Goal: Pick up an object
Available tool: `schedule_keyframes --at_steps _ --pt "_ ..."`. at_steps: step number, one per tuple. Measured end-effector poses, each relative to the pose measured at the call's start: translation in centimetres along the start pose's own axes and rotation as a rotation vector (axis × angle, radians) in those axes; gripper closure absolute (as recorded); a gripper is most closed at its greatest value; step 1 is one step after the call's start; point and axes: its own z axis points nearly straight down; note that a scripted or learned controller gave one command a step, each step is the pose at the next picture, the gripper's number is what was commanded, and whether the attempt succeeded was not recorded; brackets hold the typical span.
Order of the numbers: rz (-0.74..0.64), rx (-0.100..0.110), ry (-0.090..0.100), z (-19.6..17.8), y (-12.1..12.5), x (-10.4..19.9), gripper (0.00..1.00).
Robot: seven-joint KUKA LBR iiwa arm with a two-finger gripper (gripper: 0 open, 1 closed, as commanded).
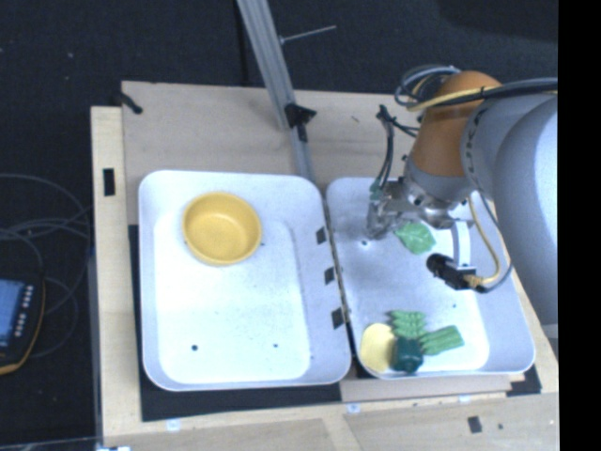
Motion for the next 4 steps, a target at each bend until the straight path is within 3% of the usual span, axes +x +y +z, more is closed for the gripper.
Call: schedule_keyframes --at_steps 2,3,4 --pt "-0.002 -0.004 0.0 -11.7 1.3 1.3 1.0" --pt "-0.001 0.003 -0.002 -9.1 1.3 1.3 1.0" --pt "-0.004 0.0 0.0 -10.8 -1.1 5.2 1.0"
